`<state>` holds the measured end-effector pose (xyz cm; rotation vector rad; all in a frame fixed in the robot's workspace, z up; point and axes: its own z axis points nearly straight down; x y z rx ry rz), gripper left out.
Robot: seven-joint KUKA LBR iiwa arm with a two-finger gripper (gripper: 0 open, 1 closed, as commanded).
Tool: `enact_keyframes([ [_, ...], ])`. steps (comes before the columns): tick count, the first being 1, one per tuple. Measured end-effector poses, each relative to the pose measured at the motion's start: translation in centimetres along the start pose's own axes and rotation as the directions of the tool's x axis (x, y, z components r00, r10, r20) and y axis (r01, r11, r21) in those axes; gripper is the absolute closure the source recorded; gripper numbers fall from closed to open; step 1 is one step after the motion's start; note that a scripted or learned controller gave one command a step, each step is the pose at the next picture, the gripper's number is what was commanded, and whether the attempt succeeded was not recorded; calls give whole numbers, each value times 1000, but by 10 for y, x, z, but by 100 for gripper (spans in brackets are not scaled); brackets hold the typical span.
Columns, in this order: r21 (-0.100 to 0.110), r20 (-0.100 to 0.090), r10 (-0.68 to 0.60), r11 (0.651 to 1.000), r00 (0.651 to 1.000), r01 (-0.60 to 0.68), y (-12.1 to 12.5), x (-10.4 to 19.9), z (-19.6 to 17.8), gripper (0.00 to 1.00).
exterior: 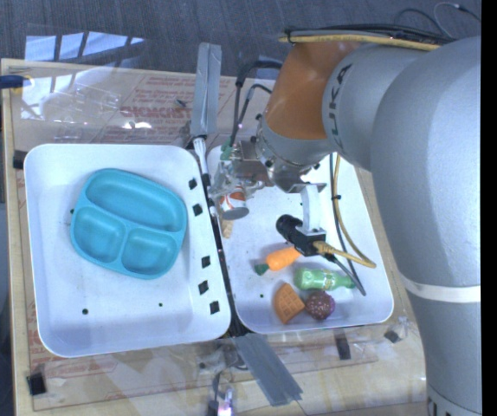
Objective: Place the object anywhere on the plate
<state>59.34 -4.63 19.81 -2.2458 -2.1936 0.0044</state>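
The blue three-compartment plate lies in the left white bin. My gripper hangs over the left edge of the right bin, close to the divider between the bins. A small orange and white thing sits right at the gripper's tip; whether it is gripped is hidden. Further front in the right bin lie an orange carrot, a green bottle-shaped toy, an orange waffle-like piece and a dark red berry.
The grey arm with its orange band fills the back and right side of the right bin. A clear plastic sheet lies behind the left bin. Metal clamps hold the bins at the middle rear and front.
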Motion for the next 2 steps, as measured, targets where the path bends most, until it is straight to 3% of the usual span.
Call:
enact_keyframes([
  [1,-2,1,135,991,991,-135,3,73,7,100],
  [2,-2,1,136,991,991,-136,3,73,7,0],
])
